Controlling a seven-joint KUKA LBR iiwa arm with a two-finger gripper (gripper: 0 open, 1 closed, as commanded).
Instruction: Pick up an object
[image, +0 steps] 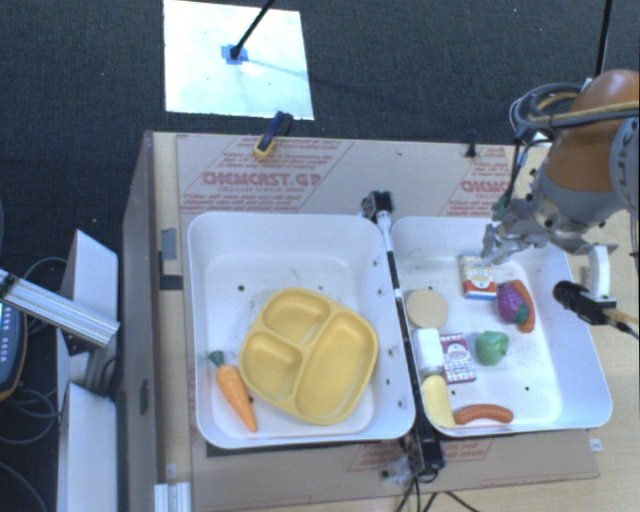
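White right bin (575, 395): small carton (478, 279) at its back, untouched, nothing lifted yet. Pincer (497, 247) poised just above carton; whether apart or together cannot be told. Grasp and lift remain, by my judgement

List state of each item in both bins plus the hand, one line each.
hand: low in the right bin, over the small carton; grip not clear
small carton: lying flat, under the hand
yellow tray: upright in the left bin, nothing in its compartments
carrot: lying beside the tray
sausage: lying flat
green pepper: resting free
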